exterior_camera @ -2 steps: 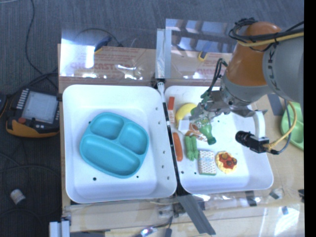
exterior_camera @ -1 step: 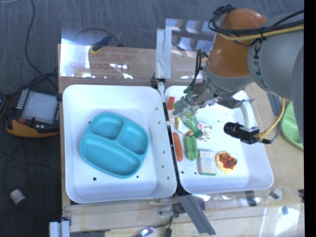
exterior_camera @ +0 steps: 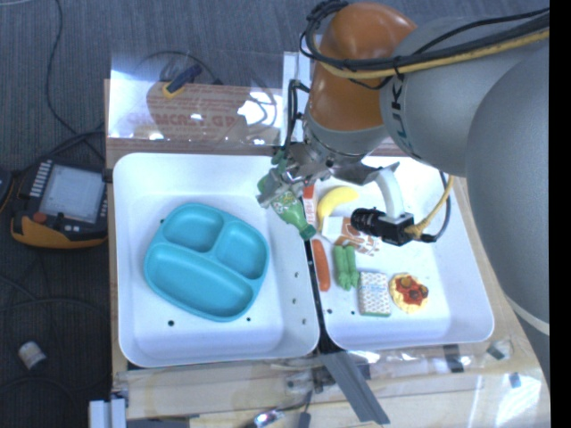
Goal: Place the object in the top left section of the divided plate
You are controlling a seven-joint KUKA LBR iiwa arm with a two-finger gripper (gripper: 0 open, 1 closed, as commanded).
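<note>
The blue divided plate (exterior_camera: 207, 261) lies in the left bin, with two small sections at its far side and one large section at its near side. My gripper (exterior_camera: 284, 184) hangs over the ridge between the two bins, up and to the right of the plate. It is shut on a green toy vegetable (exterior_camera: 291, 209), whose thin end points down and right toward the right bin. The plate's top left section (exterior_camera: 189, 226) holds nothing.
The right bin (exterior_camera: 464, 319) holds a banana (exterior_camera: 335, 200), an orange carrot (exterior_camera: 321, 266), a green pepper (exterior_camera: 345, 264), a snack packet (exterior_camera: 357, 232), a cracker (exterior_camera: 375, 293) and a small pizza (exterior_camera: 410, 292). A cardboard sheet (exterior_camera: 205, 112) lies behind the left bin.
</note>
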